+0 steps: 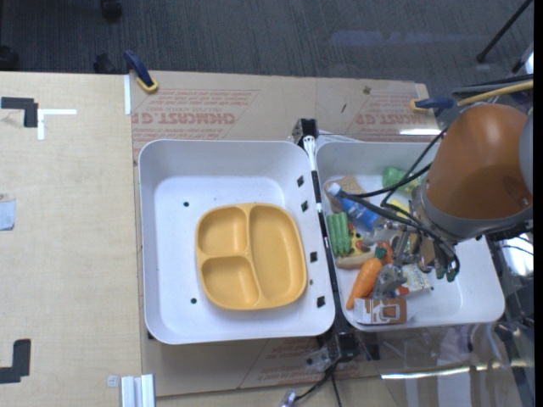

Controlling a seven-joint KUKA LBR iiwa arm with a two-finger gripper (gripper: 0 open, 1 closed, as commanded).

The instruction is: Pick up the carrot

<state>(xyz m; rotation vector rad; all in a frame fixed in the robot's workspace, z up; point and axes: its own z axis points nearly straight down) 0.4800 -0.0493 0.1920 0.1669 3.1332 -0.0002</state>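
Two shallow white bins sit side by side on the bench. The left bin (161, 227) holds one yellow divided plate (251, 255) with three compartments, lying near its middle. Taking that plate as the landmark, the right bin (475, 299) lies just beyond the shared wall on the plate's right, and everything loose is crowded there. One carrot (365, 281) lies in the right bin, level with the plate's lower half and a short way right of the divider, tilted with its thick orange end up and to the right and its thin tip pointing down toward the bin's near edge. Just above it, closer to the divider, stands one green ridged item (339, 233), and beside that one blue bottle-like thing (360, 213). One small brown-and-white carton (381, 311) lies below the carrot, touching or almost touching its tip. One light green object (394, 176) shows farther back. The arm (479, 172), grey with its orange band, hangs over the right bin, well right of the plate, and its gripper (405, 261) sits just right of the carrot's thick end among cables and clutter. How its grasping end stands I cannot tell, and the carrot looks to be resting on the bin floor.
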